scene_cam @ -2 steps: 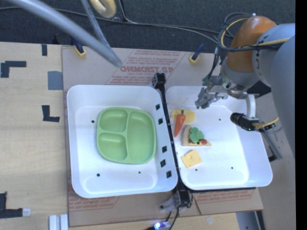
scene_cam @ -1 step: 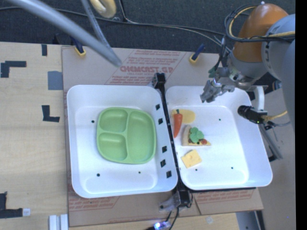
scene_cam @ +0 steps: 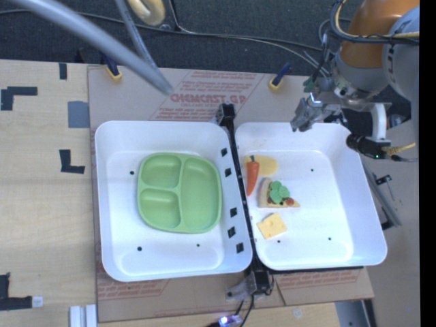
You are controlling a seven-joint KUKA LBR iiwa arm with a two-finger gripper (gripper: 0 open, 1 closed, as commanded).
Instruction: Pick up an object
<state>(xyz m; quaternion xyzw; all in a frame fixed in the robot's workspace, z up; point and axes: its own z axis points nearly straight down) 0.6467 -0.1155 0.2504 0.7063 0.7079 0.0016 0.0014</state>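
Reading "CHEMCAST GP" on cardboard (scene_cam: 204, 97); gripper (scene_cam: 304, 119) above right bin (scene_cam: 354, 203)

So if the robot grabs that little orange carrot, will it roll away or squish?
The carrot looks like a hard toy, so it probably won't squish. Its long, tapered, rounded shape could roll sideways or slip out of a pinch. It lies right beside the bin's wall and touches a yellow piece, so a push would likely nudge that too. It's small, so probably light.

Faded red print reading roughly "CHEMCAST GP" was seen on the brown cardboard sheet (scene_cam: 204, 90) at upper centre; smaller lines there could not be read.
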